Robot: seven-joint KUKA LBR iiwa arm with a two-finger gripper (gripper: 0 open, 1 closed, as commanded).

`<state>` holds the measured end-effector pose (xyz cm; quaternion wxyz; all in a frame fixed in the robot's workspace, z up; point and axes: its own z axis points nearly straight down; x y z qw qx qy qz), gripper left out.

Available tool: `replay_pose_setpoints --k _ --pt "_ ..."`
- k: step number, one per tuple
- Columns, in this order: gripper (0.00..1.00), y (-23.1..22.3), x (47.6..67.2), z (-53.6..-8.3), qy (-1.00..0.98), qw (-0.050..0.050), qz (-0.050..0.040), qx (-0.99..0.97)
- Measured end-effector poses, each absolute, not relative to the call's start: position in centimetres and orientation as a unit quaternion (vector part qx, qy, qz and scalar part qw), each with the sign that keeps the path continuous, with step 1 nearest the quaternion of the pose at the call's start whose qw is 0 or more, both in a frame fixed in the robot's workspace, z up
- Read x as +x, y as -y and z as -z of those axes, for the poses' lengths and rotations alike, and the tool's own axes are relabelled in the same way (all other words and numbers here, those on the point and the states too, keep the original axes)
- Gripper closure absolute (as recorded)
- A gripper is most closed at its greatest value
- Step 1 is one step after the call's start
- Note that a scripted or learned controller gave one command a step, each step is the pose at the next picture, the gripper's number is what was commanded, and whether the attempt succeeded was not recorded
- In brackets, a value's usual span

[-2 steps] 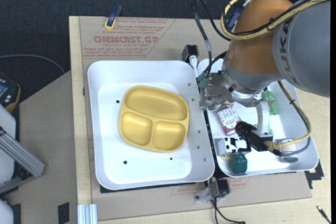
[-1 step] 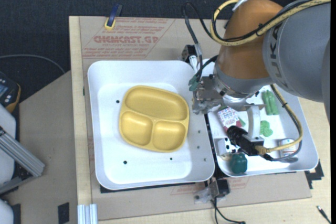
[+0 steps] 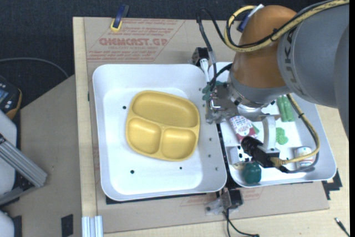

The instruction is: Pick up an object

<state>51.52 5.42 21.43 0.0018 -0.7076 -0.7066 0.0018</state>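
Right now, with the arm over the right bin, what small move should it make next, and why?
Probably a short descent over the right bin. The arm's orange band sits above that bin's clutter, a dark green round object and bright green pieces, while the yellow divided tray lies alone in the left bin. Nothing is visibly held, so lowering toward the clutter seems sensible.

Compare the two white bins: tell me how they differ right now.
The left bin lies fully in view, while the right bin sits partly under the arm. The left bin holds one large yellow divided tray; the right bin holds several small things, among them a dark green object. Both are shallow, white and side by side.
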Motion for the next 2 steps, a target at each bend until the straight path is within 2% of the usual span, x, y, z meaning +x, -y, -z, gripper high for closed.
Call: replay_pose_setpoints --k 1,2 --pt "1.00 -5.41 51.28 -23.50 0.707 -0.001 0.0014 -0.707" --pt "1.00 -5.45 51.66 -23.33 0.708 -0.001 0.0006 -0.707"
